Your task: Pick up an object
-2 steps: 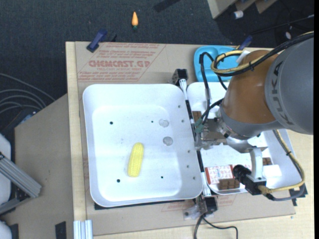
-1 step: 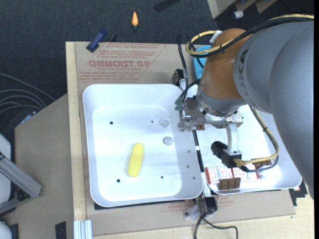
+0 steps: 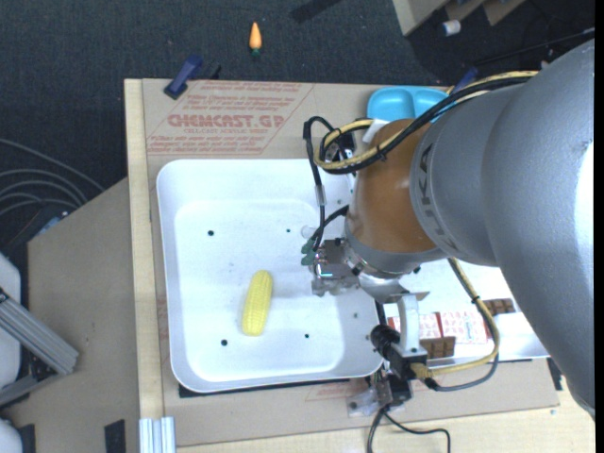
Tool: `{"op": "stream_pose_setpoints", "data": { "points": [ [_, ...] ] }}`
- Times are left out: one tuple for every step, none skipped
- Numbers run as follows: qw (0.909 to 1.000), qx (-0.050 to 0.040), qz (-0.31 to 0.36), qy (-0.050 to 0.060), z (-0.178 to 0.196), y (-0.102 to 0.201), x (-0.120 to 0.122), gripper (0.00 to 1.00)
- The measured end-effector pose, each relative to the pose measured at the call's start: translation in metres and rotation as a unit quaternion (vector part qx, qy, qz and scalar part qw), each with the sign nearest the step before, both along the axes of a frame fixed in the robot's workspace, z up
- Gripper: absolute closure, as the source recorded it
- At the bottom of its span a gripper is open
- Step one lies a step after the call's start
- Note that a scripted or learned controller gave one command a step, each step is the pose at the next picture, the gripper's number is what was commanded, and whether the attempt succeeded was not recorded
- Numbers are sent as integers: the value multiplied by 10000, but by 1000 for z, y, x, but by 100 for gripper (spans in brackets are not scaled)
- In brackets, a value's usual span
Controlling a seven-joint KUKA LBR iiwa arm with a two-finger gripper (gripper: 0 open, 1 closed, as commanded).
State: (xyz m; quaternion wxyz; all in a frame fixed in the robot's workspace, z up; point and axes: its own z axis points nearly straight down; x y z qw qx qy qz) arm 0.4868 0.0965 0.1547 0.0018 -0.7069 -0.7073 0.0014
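A yellow corn cob [image 3: 257, 302] lies in the left white bin [image 3: 189, 206], towards its front middle, tilted slightly from upright. My gripper [image 3: 323, 264] hangs at the right edge of that bin, under the orange wrist band [image 3: 387, 206]. It is a short way right of and above the corn, apart from it. The big grey arm [image 3: 510, 159] covers most of the right bin.
A red and white box [image 3: 445, 327] and a brown item [image 3: 440, 350] show under the arm in the right bin. A light blue object [image 3: 404, 102] sits behind the arm. A small orange carrot [image 3: 255, 36] and a blue piece [image 3: 182, 77] lie beyond the bench's far edge.
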Motion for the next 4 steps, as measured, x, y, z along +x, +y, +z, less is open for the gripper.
{"op": "stream_pose_setpoints", "data": {
  "points": [
    [10000, 0, -4, -7, 0, 0, 0, 0],
    [10000, 1, -6, -8, 10, 0, 1, 100],
    [10000, -6, -9, -22, 41, -58, 19, 100],
    [10000, 3, 1, 3, 10, 20, -1, 100]
  ]
}}
